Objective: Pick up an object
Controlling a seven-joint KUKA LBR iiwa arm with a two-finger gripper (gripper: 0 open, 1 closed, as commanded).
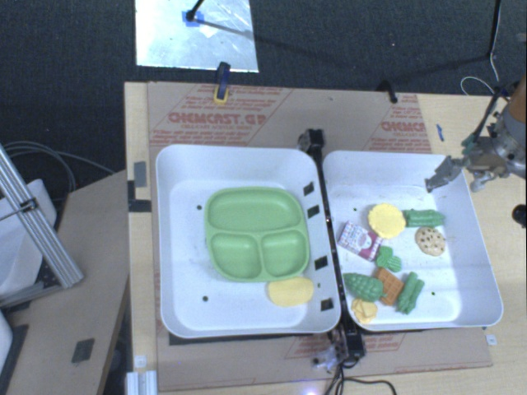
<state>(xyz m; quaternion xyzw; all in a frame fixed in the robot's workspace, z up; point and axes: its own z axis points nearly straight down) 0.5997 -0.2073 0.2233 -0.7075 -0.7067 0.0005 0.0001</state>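
Note:
My gripper (454, 179) hangs over the far right part of the right bin (473, 290), open, with nothing between its fingers. Below it lie toy foods: a yellow disc (385, 220), a green pickle (424, 217), a cookie (430, 239) and a pink-and-white box (358, 239). Nearer the front are a small green piece (389, 260), an orange cracker (389, 284), two green vegetables (361, 285) (409, 293) and a small yellow piece (364, 309). The pickle and cookie are closest to the gripper.
The left bin (177, 245) holds a green divided tray (255, 233) and a yellow piece (291, 291) at the tray's front corner. A black divider (325, 237) runs between the bins. A shiny sheet (196, 23) lies beyond the bench.

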